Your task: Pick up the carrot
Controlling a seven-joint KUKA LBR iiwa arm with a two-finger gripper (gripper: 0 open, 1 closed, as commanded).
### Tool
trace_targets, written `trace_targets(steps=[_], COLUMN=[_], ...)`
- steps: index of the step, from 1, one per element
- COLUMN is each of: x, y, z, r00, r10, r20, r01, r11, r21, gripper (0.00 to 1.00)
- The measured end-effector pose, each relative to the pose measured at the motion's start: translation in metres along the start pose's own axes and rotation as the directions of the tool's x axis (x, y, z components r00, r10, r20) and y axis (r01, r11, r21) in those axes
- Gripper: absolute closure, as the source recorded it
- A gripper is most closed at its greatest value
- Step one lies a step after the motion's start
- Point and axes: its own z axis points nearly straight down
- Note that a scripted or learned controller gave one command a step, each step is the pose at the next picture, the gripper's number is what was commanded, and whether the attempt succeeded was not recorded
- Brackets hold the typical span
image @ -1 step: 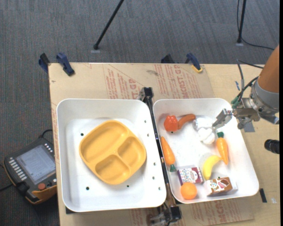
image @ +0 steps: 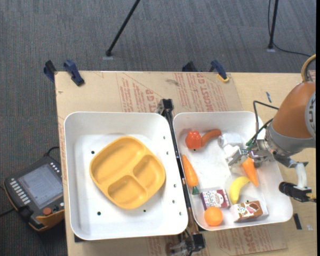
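Surface [image: 144, 89] of brown board carries two white bins side by side. Left bin [image: 80, 137] holds a yellow divided plate [image: 127, 172]. Right bin [image: 266, 207] holds the smaller things, and the grey arm [image: 296, 124] with its orange band reaches over its right rim. Its gripper [image: 244, 161] sits low in the right part of that bin, clenched around the top of a carrot [image: 250, 171] that points down and to the right, just above a banana [image: 237, 188]. A second carrot [image: 190, 170] lies along the bin's left wall. Near the far wall sit a red pepper [image: 192, 140] and a sausage [image: 210, 137], touching. Along the near edge lie a purple carton [image: 214, 198], an orange [image: 214, 216] and a brown juice box [image: 250, 210]
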Motion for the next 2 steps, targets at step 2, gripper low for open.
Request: trace_targets(steps=[2], x=[0.080], y=[-0.016], z=[-0.125], r00=[1.000], r10=[0.002], r20=[0.008], r01=[-0.002], r11=[1.000], r21=[-0.004], gripper=[1.00])
